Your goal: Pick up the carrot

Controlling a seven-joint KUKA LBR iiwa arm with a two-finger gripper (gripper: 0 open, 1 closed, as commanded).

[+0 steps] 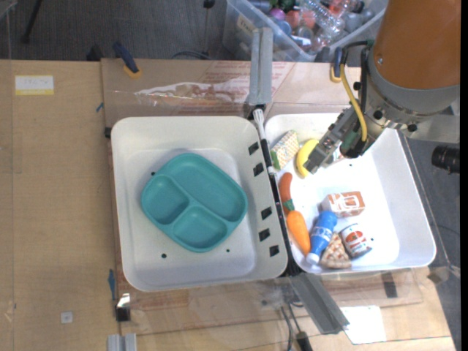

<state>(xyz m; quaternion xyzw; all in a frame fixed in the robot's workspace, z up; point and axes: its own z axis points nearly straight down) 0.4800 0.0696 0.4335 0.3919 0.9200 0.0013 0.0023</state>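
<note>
The hand [313, 159], fingers' state unclear, hangs over the right bin's [413, 225] far-left part; the carrot [297, 229] lies near its left wall.

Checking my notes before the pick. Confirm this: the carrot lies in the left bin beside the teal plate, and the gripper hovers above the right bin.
One thing is wrong: the carrot lies in the right bin, near its left wall, beside the blue bottle. The camera view shows it. The teal plate sits in the left bin, and the gripper does hover above the right bin.
</note>
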